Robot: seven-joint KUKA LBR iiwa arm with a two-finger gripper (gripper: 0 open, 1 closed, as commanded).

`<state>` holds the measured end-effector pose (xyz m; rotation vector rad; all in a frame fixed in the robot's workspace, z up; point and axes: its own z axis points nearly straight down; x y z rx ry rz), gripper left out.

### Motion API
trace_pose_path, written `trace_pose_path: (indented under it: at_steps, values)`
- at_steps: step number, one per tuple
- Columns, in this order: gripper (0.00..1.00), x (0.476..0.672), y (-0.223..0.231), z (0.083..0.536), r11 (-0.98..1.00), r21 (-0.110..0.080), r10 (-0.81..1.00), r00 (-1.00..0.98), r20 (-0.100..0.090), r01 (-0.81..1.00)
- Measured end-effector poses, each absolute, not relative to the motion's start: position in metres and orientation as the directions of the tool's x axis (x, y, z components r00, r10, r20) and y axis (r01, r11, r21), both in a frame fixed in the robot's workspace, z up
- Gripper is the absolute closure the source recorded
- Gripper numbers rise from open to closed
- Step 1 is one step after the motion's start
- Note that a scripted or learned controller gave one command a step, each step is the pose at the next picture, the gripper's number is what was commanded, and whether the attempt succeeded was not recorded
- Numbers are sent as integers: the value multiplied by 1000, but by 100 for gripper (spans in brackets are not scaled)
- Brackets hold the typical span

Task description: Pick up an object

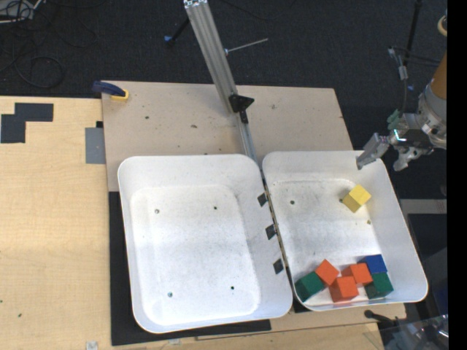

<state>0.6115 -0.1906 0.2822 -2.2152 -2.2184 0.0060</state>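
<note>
Blocks crowd the near corner of my right bin (408,246): a green block (310,285) at the left of the cluster, an orange block (327,271) just beside it, a second orange block (344,289) toward the bin's near rim, a third orange one (360,273) next to that, a blue block (375,263) behind, and a dark green block (379,286) at the right end. They sit packed together, several touching. A yellow block (356,198) lies alone, tilted, nearer the bin's far right corner, well apart from the cluster.

My claw (387,152) hangs over that far right corner, just beyond the rim and near the yellow block but not touching it. Its two fingers are spread apart with nothing between them.

The left bin (131,195) sits beside the right bin, touching along their shared edge, both resting on the desk (175,122). A metal rail (215,49) slants away from the far end of that shared edge.
</note>
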Motion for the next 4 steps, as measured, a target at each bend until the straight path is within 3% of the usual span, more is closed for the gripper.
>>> trace_pose_path:
  at_steps: [1,3,4]
  values:
    - [0,612,-190,285,3,-3,1000,-3,0,1000]
    - [0,614,-201,162,0,-9,1000,0,2,1000]
    - [0,609,-204,114,-1,13,1000,1,-11,1000]
